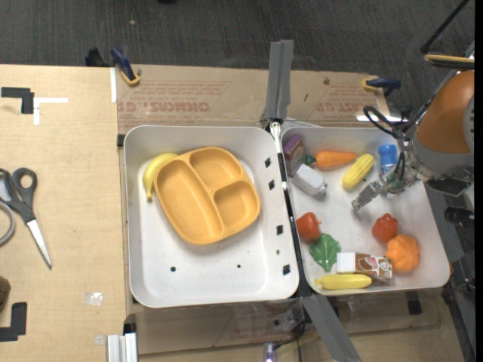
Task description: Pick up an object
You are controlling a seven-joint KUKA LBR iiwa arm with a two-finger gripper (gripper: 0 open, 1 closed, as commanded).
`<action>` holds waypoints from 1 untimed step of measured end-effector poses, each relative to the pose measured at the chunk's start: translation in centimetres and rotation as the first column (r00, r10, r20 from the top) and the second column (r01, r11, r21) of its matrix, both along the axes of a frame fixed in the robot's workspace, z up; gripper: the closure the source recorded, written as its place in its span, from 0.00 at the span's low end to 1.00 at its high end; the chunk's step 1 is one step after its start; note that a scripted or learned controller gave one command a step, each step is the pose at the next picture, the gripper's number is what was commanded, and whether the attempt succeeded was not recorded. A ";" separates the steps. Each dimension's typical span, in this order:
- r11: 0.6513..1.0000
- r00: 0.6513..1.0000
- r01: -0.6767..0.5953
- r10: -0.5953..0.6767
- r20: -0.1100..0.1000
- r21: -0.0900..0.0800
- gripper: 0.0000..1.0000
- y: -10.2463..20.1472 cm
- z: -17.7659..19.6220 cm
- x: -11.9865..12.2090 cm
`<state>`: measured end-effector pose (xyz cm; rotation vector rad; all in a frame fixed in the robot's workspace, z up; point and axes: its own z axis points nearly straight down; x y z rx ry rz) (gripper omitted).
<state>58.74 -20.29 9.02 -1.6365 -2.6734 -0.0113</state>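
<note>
A yellow divided tray point(205, 194) sat in the left bin point(143, 266). In the right bin point(436, 270), toy corn point(358, 170) lay just left of the gripper point(364, 199), apparently slightly open and empty. Approach step; next: descend and close.

Two white bins point(151, 277), smooth plastic w/ slight sheen; the left one holds a matt yellow-orange plastic divided tray point(207, 194) and a glossy yellow banana point(155, 170), prob. plastic. The right bin holds toy food in smooth, shiny plastic: carrot point(334, 157), corn cob point(358, 170), red tomato point(308, 225), orange point(404, 252), plus a printed carton point(366, 264) that looks like paper/card. Bench point(60, 225) is pale matt wood, brown cardboard sheet point(196, 100) lies behind the bins, scissors point(29, 210) have metal blades w/ grey plastic handles, and arm's band point(451, 111) is glossy orange.
</note>
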 end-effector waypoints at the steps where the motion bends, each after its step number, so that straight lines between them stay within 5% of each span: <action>1: 0.994 0.994 0.104 -0.105 -0.015 -0.009 0.00 3.6 -0.3 5.9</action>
